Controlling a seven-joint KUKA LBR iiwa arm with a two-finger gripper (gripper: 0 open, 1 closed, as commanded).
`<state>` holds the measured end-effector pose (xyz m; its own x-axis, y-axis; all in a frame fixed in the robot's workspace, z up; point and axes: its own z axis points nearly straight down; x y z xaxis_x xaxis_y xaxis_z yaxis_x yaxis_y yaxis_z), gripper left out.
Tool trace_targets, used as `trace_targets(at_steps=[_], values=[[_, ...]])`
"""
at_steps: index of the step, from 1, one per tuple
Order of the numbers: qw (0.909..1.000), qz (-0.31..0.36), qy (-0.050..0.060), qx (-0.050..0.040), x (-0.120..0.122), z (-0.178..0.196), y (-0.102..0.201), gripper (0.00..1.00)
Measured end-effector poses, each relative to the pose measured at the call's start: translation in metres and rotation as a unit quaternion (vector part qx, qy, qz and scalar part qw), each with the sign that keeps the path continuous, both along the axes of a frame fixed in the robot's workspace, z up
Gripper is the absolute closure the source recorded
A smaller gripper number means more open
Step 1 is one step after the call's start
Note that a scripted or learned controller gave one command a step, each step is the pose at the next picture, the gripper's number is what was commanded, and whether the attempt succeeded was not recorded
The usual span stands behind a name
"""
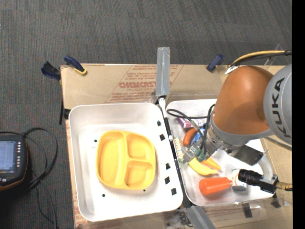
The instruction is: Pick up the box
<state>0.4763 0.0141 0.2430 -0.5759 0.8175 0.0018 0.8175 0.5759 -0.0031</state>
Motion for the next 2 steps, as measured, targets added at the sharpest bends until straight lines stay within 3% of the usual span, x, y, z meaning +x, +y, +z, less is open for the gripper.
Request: trace_targets(at_steps=[1, 2], values=[[0.9999, 0.013, 0.001, -0.0003, -0.001, -0.035, 0.076, 1.0], [0.9991, 0.042, 0.0, 0.0001, 0.036, -0.004, 0.016, 1.0]])
